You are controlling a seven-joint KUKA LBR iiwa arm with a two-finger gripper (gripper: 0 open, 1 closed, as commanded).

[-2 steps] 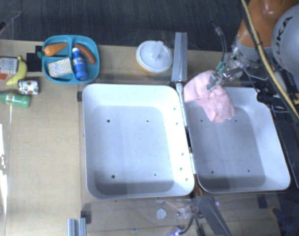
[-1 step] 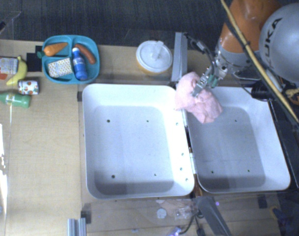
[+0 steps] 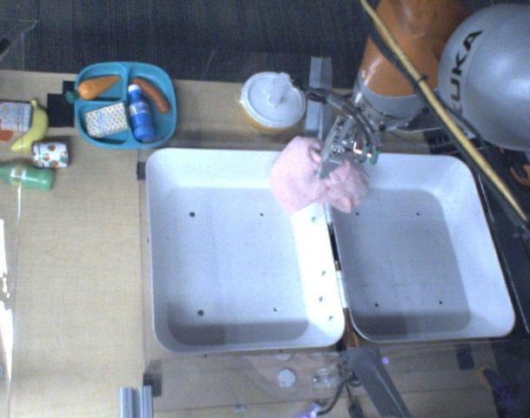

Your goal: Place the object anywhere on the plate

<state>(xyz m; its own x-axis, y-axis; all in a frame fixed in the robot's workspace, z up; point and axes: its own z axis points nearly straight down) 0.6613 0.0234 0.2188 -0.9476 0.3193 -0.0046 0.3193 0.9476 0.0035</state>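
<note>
Claw: one, pinching one pink cloth above the bins' shared rim.
Bins: two, left bin, right bin.
Desk: light wood.

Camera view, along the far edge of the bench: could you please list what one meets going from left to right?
Small red-and-white carton → yellow banana → blue sectioned plastic plate → white lidded cup → pink crumpled cloth with the end effector pressed into it → grey arm with its orange band.
</note>
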